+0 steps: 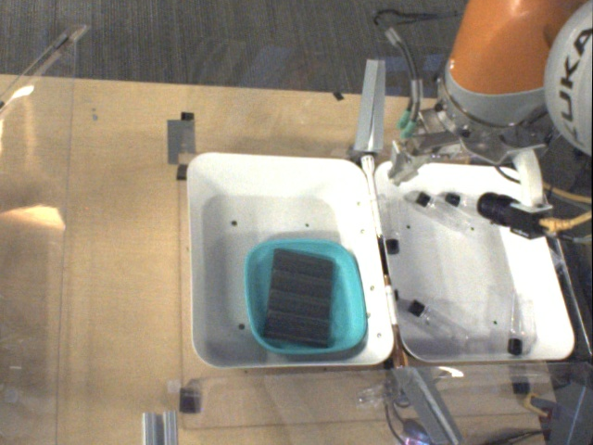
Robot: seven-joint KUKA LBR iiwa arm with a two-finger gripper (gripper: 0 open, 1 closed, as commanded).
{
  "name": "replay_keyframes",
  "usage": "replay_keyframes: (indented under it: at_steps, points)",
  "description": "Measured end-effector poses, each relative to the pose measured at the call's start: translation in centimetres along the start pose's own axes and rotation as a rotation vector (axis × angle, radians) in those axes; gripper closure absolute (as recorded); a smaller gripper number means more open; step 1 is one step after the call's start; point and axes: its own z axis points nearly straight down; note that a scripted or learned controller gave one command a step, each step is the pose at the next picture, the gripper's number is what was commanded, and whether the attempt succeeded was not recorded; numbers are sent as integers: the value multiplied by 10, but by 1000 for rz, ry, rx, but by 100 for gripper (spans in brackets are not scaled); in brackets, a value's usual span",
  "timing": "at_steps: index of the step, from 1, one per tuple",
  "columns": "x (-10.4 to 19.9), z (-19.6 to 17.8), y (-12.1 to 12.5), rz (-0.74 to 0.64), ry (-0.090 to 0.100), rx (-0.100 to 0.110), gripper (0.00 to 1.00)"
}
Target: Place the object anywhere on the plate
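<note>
Lying on teal plate: dark ribbed rectangular object, w/ crosswise ridges.

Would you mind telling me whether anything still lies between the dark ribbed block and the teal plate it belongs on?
Nothing visible does: the dark ribbed block already lies flat on the teal plate in the left white bin. The gripper sits apart from it, over the top-left corner of the right white bin.

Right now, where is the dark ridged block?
In the camera view, the dark ridged block lies on the teal plate in the front-right part of the left bin, near the divider shared with the right bin.
</note>
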Motion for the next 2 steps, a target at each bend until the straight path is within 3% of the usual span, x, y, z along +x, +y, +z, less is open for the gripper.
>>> replay_keyframes:
  at_steps: [1,2]
  points:
    - [45,99,-36,-80,1,1,100]
    - [44,98,-36,-79,1,1,0]
